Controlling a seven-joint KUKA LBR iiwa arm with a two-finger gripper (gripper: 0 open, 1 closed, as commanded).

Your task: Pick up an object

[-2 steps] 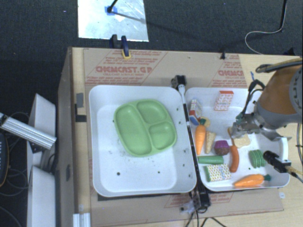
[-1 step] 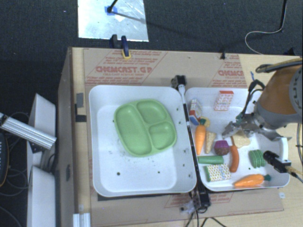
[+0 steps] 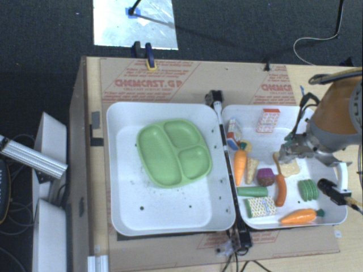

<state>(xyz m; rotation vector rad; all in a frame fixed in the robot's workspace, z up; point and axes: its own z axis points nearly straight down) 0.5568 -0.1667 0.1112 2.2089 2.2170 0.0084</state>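
My gripper (image 3: 288,152) hangs low over the right bin (image 3: 244,113), near its right side. Just below it lies a pale toast slice (image 3: 291,169), and I cannot tell whether they touch. Close by are a purple piece (image 3: 265,177), an orange sausage (image 3: 280,190) and a green ribbed piece (image 3: 308,189). Further left lie an upright carrot (image 3: 240,166), a wafer (image 3: 251,170), a green cucumber (image 3: 252,191) and a patterned box (image 3: 261,207). Another carrot (image 3: 298,216) rests along the front wall.
A red and white carton (image 3: 267,119) and a small bottle (image 3: 232,130) sit at the back of the right bin. The left bin (image 3: 127,208) holds a green divided plate (image 3: 173,152). The arm's grey and orange body (image 3: 340,118) covers the right bin's far right edge.
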